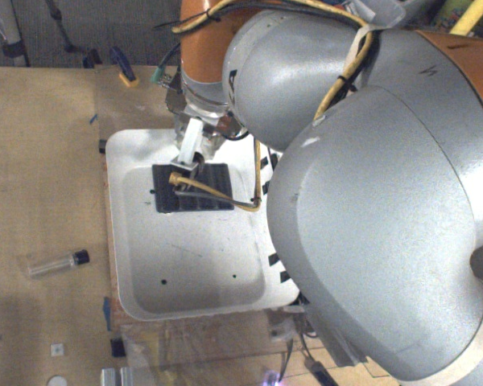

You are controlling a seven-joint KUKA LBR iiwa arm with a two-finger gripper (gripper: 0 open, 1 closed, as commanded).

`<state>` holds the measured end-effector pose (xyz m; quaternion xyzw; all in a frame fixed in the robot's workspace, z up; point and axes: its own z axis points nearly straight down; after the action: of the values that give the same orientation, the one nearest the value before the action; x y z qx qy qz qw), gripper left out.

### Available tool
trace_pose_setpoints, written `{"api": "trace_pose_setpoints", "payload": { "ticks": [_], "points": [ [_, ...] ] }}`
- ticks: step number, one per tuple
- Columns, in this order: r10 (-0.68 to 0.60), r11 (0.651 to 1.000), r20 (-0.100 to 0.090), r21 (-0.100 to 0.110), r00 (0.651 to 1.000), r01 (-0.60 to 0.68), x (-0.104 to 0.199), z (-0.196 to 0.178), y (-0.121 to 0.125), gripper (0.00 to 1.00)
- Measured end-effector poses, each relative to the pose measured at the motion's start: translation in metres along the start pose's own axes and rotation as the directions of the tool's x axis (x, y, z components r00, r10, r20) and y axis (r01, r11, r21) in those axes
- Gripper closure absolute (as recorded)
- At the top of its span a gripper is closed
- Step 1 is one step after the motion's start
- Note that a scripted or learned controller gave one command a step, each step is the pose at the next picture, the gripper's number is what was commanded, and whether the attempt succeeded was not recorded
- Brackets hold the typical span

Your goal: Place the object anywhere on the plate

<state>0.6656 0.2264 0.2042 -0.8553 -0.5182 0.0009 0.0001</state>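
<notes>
1. I see a dark square plate (191, 190) lying flat in the upper part of the white bin (185, 280), near its far wall.
2. A thin tan stick-like object (213, 193) lies across the plate, running from the plate's upper left corner towards its right edge; its right end curves up just past the plate. I cannot tell what it is.
3. The end effector (189, 155) hangs right over the plate's upper left corner, its white finger (191, 139) pointing down at the near end of the tan object. I cannot tell whether its fingers are spread or pressed together, nor whether they pinch anything.
4. Above it I see the orange band (205, 30) of the arm (370, 199), whose big grey body covers the right side of the bin and most of the right half of my view. A yellow cable (249, 2) runs over the arm's top.
5. The bin's floor below the plate shows two small dark specks (164, 281).
6. On the tan surface (40, 151) to the left of the bin lies a clear vial with a dark cap (58, 261), well apart from the bin.
7. A small blue item (121, 61) lies on the surface beyond the bin's far left corner.
</notes>
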Motion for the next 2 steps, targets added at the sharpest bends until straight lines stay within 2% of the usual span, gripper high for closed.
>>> {"api": "trace_pose_setpoints", "payload": {
  "ticks": [1,2],
  "points": [
    [-0.438,0.899,-0.001,-0.002,0.899,0.438,-0.017,0.107,-0.031,1.0],
    [-0.602,0.798,0.0,-0.004,0.798,0.602,0.0,0.111,0.001,1.0]
  ]
}}
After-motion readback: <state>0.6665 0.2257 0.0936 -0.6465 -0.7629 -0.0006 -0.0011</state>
